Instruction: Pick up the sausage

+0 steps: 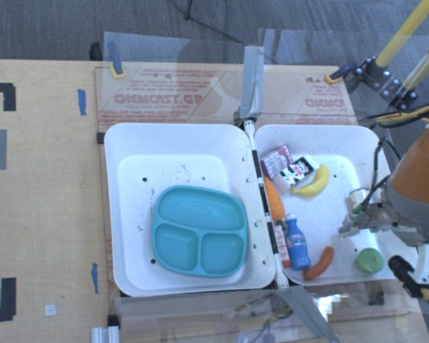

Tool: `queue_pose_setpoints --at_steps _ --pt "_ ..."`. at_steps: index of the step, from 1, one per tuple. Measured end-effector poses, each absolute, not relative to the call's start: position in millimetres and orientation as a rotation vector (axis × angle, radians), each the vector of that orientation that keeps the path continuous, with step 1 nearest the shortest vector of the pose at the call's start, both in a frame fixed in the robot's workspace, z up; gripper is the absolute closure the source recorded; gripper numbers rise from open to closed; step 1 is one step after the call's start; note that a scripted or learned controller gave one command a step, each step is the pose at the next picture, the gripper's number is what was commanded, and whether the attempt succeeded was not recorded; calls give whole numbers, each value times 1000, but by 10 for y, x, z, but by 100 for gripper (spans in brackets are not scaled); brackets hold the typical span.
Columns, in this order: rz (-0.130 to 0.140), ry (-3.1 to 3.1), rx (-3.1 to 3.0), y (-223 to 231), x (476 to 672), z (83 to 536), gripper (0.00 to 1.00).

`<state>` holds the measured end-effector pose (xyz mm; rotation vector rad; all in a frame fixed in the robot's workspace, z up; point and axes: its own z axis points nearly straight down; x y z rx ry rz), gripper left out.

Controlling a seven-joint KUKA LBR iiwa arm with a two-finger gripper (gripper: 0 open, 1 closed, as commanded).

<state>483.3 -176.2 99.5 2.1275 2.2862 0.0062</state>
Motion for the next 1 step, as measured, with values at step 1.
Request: queue_pose_setpoints --at_steps 1 --pt "6 2286 2128 -1763 4833 994 0"
